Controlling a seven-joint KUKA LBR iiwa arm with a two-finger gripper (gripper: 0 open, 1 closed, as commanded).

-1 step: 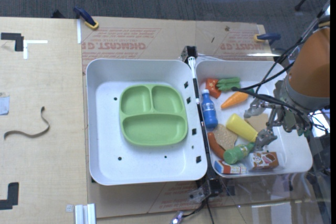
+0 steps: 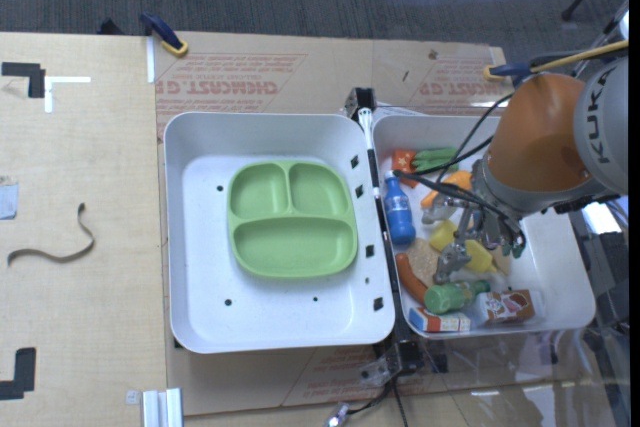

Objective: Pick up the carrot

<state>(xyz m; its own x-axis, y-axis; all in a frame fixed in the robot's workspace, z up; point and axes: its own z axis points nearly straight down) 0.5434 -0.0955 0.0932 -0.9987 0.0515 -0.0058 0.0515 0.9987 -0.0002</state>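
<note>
Two bins are sitting side by side. Gripper (image 2: 455, 260) is hanging over the right bin (image 2: 560, 285), finger state indeterminable. Carrot (image 2: 404, 160), green-topped, is lying at that bin's far-left corner beside a blue bottle (image 2: 398, 213).

Even overhead light is falling; white bins (image 2: 180, 245) are reading bright, soft shadows are lying inside walls; mild blur overall.

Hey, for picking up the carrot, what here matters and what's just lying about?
Matters: carrot, gripper, right bin.

Lying about: green plate, left bin, blue bottle, sausage, green can, carton.
</note>
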